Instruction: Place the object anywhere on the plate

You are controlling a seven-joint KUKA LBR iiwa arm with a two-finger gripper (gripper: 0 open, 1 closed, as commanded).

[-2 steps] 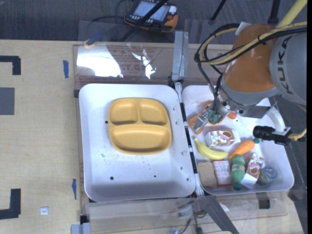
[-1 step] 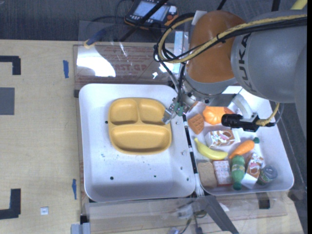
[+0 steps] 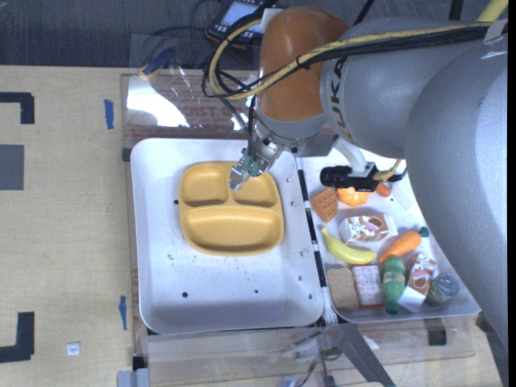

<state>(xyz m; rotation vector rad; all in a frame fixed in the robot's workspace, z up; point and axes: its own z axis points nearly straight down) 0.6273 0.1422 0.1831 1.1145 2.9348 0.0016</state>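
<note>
Over the left white bin [image 3: 161,280] sits the yellow sectioned plastic plate [image 3: 231,208], two small compartments at the back and one wide one in front. The gripper [image 3: 243,173] hangs right above the ridge between the two back compartments, a small teal-and-grey object [image 3: 252,166] at its tip. Whether that object is truly pinched I cannot tell (too small, too blurred). To the right, the second white bin [image 3: 419,208] holds toy food, a yellow banana [image 3: 348,250] among it.

R bin [image 3: 419,216]: banana [image 3: 348,250] | carrot [image 3: 401,244] | green bottle [image 3: 393,284] | cracker [image 3: 326,205] | toast [image 3: 342,289]
</note>
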